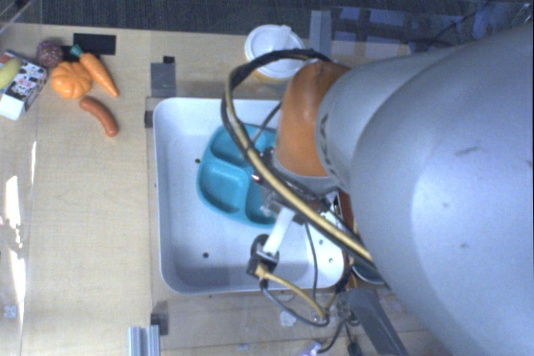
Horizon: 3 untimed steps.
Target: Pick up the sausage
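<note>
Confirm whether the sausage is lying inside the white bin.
No. The sausage lies on the wooden bench left of the white bin, just below the carrot and pumpkin.

no readable text, black-and-white carton [22, 83] pattern too blurred to read

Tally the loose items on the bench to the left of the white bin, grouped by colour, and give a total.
Orange: 3, the pumpkin, the carrot and the sausage
Dark purple-brown: 1, a round item
White, printed: 1, a small box
Total: 5
</note>
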{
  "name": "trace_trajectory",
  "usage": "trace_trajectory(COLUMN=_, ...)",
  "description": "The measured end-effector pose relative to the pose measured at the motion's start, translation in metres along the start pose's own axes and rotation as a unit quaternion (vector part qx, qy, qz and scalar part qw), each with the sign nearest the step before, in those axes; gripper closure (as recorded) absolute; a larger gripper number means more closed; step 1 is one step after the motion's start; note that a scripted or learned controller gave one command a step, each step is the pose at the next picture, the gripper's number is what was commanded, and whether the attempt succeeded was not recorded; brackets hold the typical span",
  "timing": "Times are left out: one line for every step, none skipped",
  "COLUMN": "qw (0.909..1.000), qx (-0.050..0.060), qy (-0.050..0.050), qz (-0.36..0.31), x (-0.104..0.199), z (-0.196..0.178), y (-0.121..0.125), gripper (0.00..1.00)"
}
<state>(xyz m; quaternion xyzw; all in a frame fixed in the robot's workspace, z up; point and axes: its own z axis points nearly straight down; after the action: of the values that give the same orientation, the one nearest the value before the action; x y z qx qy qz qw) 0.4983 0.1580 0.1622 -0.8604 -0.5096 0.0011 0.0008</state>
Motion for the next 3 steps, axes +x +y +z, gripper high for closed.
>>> trace_trajectory(qw=0.9974, qx=-0.005, qy=0.006, qz=-0.072, x=-0.026, z=0.043, y=0.028, gripper=1.0)
trace_trajectory(qw=0.9988, qx=-0.009, qy=0.007, qz=0.047, x=0.032, z=0.065, y=0.008, gripper=1.0)
trace_trajectory(qw=0.9999, qx=-0.001, qy=0.001, qz=-0.015, x=-0.028, z=-0.153, y=0.022, gripper=1.0)
